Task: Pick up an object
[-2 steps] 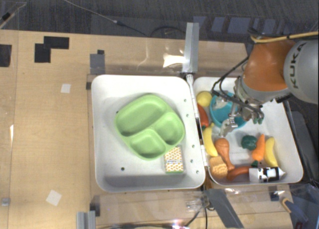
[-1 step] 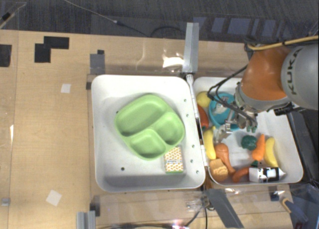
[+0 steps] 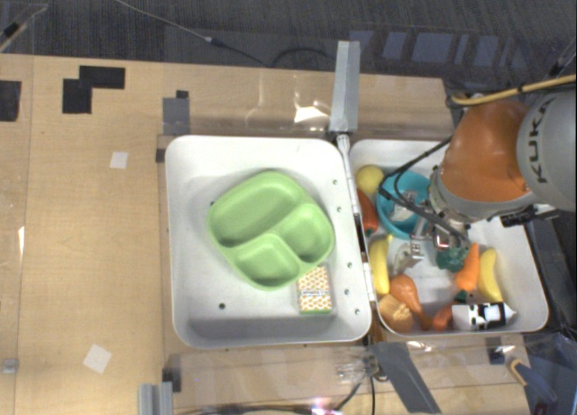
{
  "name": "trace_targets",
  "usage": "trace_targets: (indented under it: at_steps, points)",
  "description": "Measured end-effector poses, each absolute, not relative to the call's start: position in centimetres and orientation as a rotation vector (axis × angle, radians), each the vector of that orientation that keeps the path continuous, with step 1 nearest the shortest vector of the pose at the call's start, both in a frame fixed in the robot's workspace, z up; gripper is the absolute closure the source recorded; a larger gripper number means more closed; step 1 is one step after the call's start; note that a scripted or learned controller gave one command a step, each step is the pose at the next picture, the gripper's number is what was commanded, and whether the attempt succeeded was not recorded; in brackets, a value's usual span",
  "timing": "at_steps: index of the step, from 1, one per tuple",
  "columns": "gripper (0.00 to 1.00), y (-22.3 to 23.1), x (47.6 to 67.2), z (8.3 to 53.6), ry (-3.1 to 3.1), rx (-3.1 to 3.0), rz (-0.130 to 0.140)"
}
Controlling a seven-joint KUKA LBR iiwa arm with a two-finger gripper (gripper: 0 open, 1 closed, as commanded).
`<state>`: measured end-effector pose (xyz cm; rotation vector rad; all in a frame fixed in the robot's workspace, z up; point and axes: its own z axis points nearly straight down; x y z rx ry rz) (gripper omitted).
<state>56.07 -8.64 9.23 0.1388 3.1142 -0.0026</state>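
Note:
The right bin [image 3: 532,300] holds a heap of toy food. In it are a yellow lemon [image 3: 368,177], a blue cup [image 3: 399,204], a banana [image 3: 380,262], an orange pear-shaped piece [image 3: 405,293], a carrot [image 3: 470,264], a second banana [image 3: 489,274] and a black-and-white item [image 3: 483,315]. My gripper [image 3: 431,249] hangs low over the middle of this bin, between the blue cup and the carrot. The orange wrist band above hides much of it. Nothing shows as lifted off the pile.
The left bin [image 3: 194,314] holds a green divided plate [image 3: 269,228] and a small patterned box [image 3: 315,290] against the plate's near right corner. A grey post [image 3: 345,88] stands behind the wall between the two bins. Cables cross the right bin's back edge.

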Motion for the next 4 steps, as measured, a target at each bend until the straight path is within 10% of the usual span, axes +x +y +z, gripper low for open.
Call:
trace_targets:
  at_steps: [2, 3, 4]
  points:
    - [0.00, -8.5, 52.5, 9.3, 3.100, 0.270, -0.002]
    - [0.00, -9.3, 62.8, 9.2, 3.124, 0.145, -0.012]
    - [0.00, -8.4, 57.9, 9.2, 3.093, 0.414, 0.001]
